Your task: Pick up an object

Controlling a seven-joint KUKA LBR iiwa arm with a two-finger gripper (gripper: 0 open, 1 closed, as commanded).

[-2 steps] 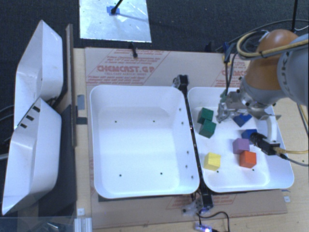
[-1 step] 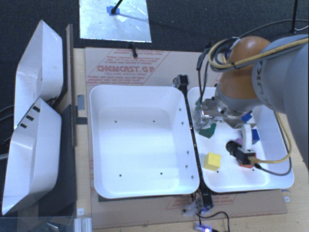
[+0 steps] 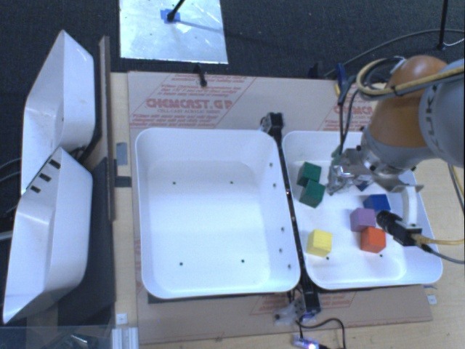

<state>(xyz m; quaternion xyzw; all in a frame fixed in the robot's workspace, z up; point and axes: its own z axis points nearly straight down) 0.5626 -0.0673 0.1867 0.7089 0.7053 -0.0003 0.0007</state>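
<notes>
The right bin (image 3: 407, 271) holds several small blocks. Two green blocks (image 3: 311, 184) lie close together near its left wall. A yellow block (image 3: 319, 243) sits nearer the front, while a purple block (image 3: 362, 219), a blue block (image 3: 377, 203) and an orange block (image 3: 373, 239) cluster to the right. My gripper (image 3: 337, 182) is low in this bin, just right of the green blocks, and the grey wrist with its orange band (image 3: 403, 115) rises behind it. Nothing shows between the gripper and any block.
The left bin (image 3: 156, 147) stands beside the right one, with a black divider (image 3: 287, 187) between them. Two spare white bins (image 3: 54, 187) lie off the bench at far left. A metal plate (image 3: 173, 20) sits at the back. Cables run along the right bin's right edge.
</notes>
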